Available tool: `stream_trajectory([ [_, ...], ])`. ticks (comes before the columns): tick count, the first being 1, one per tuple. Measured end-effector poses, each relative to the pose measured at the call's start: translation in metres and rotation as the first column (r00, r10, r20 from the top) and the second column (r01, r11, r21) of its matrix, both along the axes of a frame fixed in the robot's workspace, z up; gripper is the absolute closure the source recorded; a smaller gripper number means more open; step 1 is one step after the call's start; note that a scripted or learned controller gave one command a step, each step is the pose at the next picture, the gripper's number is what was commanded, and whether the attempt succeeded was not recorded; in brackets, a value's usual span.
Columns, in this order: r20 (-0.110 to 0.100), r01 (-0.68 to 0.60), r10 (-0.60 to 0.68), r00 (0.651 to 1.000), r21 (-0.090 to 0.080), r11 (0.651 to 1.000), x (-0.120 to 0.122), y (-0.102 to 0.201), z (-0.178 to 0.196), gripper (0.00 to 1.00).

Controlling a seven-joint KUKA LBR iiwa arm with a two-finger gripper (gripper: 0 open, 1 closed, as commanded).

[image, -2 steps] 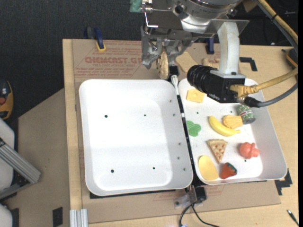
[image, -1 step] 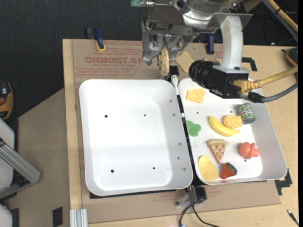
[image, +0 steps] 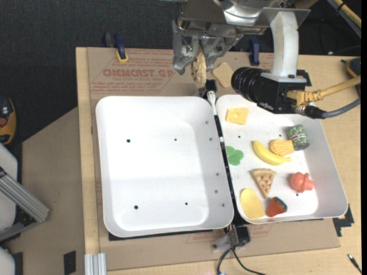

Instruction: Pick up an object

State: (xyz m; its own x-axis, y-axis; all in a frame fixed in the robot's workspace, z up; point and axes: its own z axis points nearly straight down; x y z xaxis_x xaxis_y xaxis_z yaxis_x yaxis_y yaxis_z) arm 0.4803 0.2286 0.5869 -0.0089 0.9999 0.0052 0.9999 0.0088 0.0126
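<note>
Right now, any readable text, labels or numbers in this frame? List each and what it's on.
"CHEMCAST GP" or close to it, in faded red letters on the brown board under the bins; the last letters run behind the gripper, so that reading is unsure.
A smaller red line under it on the same board: too small and blurred to read.
No readable text on the two white bins or the toy food.

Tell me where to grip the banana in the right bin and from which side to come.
Grip the banana across its curved middle, coming straight down from above. It lies flat on the bin floor, so only its narrow width would likely fit between two fingers. Its right end touches the yellow ridged piece, so closing nearer the free left half seems safer.
</note>
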Motion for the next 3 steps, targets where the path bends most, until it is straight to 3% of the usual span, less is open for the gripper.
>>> stream_trajectory([
  [3,0.009,-0.003,0.003,1.0,0.004,1.0,0.001,0.002,0.031,1.0],
])
